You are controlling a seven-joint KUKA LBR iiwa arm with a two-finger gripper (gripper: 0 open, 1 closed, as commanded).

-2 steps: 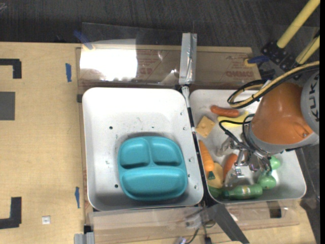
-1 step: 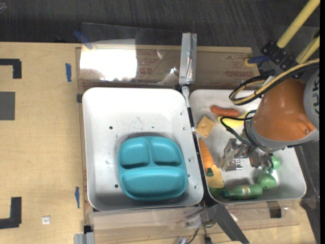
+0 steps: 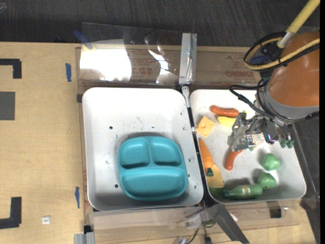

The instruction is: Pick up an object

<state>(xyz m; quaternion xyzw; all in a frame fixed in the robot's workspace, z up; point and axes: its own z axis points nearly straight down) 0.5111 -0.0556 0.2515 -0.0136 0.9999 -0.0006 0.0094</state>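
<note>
The grey arm's two-finger gripper (image 3: 237, 139) hangs low over the right shallow white bin (image 3: 297, 161); whether it grips anything I cannot tell; a small red-orange chilli-shaped toy (image 3: 229, 159) lies just below it; nearby lie an orange carrot (image 3: 205, 155), yellow cheese wedge (image 3: 205, 126), red sausage (image 3: 223, 111), green bottle (image 3: 242, 191) and two green round pieces (image 3: 270, 161); the left white bin (image 3: 101, 116) holds a teal divided plastic tray (image 3: 151, 166).

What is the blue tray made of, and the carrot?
The blue tray looks like molded plastic: one even teal color, rounded compartments, a soft sheen. The carrot is probably a plastic toy too, smooth and evenly orange, though its surface is too small to be sure.
</note>
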